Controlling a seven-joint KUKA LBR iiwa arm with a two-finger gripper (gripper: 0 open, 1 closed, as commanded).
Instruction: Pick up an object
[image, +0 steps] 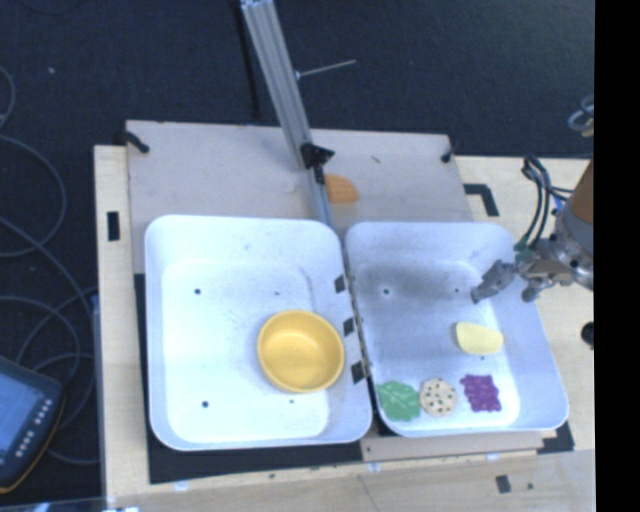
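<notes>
My hand (497, 281) hangs over the right bin (420, 255), near its right wall, reaching in from the right with its dark grey tip pointing left and slightly down. I cannot tell whether it is spread or pressed together; nothing shows in its grip.

Just below my hand lies a yellow piece (478, 338), pale and lemon-shaped, flat on the bin floor and apart from the tip. Lower, along the bin's near edge, three small things sit in a row: a green piece (399, 400) on the left, a cookie (437, 397) with dark specks in the middle, and a purple piece (482, 392) on the right. The green piece and the cookie are just beside each other; the purple one stands a little apart.

The left bin (200, 260) touches the right one along the middle seam. A yellow bowl (300, 350) stands upright in it, toward its lower right.

Both bins rest on the worktop (120, 470). Behind them a metal rail (280, 85) slants up and away, with an orange thing (341, 190) beside its foot. Cables (30, 260) trail on the dark floor to the left.
</notes>
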